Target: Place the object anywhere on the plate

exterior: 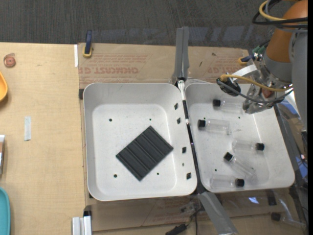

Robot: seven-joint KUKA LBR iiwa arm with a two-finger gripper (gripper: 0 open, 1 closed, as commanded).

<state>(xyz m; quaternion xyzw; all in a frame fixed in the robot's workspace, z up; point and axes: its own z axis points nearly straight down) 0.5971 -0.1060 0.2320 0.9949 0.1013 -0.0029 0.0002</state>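
Observation:
A dark grey ribbed square plate lies turned like a diamond on the floor of the left bin. Several clear vials with black caps lie scattered in the right bin: one near the back, one at the left, one at the right, and two toward the front. My gripper hangs over the right bin's back right corner, above and to the right of the rearmost vial, with cables looped around it. I see nothing held in it.
A metal divider bar runs between the bins at the back. Brown cardboard lies behind the bins. The wooden bench stretches to the left, with an orange item and a teal item at its left edge.

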